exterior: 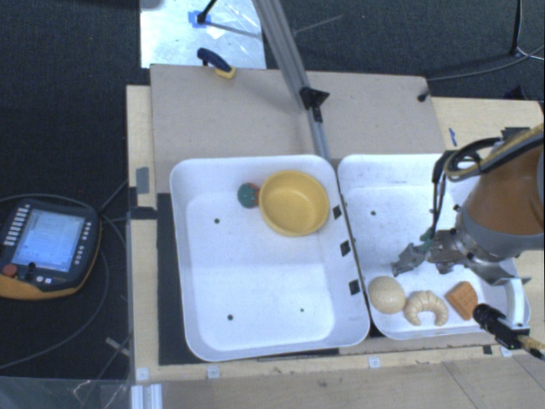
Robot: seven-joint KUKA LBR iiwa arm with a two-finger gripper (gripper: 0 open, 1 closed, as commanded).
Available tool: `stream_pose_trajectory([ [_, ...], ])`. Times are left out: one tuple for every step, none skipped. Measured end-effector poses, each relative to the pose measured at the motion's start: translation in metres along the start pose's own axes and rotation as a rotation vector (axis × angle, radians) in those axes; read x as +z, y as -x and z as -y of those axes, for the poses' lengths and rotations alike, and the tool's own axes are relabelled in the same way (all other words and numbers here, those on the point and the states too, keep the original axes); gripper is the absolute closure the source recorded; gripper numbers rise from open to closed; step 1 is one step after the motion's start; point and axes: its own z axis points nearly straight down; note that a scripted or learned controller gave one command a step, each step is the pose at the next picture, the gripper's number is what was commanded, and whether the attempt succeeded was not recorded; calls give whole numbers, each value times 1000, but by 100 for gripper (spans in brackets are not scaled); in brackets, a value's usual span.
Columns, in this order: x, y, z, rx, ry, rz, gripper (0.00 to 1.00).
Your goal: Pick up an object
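Camera view: arm low over right bin, grip unconfirmed

Nearest the front rim of the right bin, just below the claw, lie three items in a row: a cream egg-shaped ball, a pale croissant and an orange biscuit. None is touched. Claw opening cannot be judged from this angle. Open white floor lies beyond the claw toward the back rim. Left of the claw, across the divider, the left bin holds a yellow bowl with a small green ball touching it.

right bin front: egg | croissant | orange cracker
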Motion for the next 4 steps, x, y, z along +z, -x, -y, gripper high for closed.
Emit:
stream_pose_trajectory([
  [51,-10,0,-1,-1,0,0],
  [68,-11,0,-1,2,0,0],
  [57,-10,-1,-1,4,0,100],
  [6,-16,-11,-2,8,1,100],
])
